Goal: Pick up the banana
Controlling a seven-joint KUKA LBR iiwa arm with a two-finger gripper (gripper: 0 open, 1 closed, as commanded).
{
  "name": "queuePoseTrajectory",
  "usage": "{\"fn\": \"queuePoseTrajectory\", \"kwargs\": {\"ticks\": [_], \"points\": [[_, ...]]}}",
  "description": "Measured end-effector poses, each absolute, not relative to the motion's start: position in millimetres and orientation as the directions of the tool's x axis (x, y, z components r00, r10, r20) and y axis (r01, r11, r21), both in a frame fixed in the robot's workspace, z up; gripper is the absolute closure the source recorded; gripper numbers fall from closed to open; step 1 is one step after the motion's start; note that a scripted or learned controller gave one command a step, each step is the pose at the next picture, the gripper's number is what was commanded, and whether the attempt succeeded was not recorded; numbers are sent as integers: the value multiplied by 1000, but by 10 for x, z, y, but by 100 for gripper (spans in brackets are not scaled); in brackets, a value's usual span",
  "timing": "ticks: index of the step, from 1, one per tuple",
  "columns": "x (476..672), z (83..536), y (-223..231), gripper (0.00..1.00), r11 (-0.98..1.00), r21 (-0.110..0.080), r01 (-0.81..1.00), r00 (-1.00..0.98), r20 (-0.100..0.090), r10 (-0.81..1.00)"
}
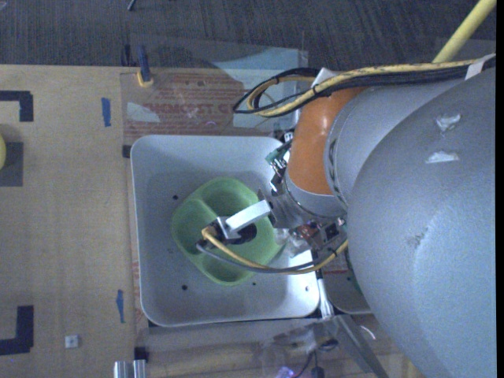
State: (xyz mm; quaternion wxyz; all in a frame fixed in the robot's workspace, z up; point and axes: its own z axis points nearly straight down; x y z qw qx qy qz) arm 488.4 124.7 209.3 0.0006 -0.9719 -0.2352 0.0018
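Note:
A white bin (157, 290) lies in the middle of the camera view. In it sits a green, bowl-like thing (206, 211) with a raised rim, slightly right of the bin's centre. My arm reaches in from the right, its orange band (309, 144) above the bin's right side. The gripper (303, 233) hangs low at the green thing's right edge, mostly hidden under the wrist. The arm hides the right part of the bin and whatever lies there.
The second bin's edge (346, 298) peeks out beneath the arm at lower right. Left of the bins is a bare wooden bench (63, 250) with black corner marks and blue tape. A small yellow thing (2, 152) sits at the far left edge.

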Motion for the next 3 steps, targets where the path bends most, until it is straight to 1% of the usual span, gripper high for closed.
{"fn": "queuePoseTrajectory", "kwargs": {"ticks": [1,2,3], "points": [[4893,2507,1924,100,-920,0,392,920,0,392],[5627,1746,2240,100,-904,0,427,904,-1,427],[6014,2891,2241,100,-980,0,198,980,2,198]]}}
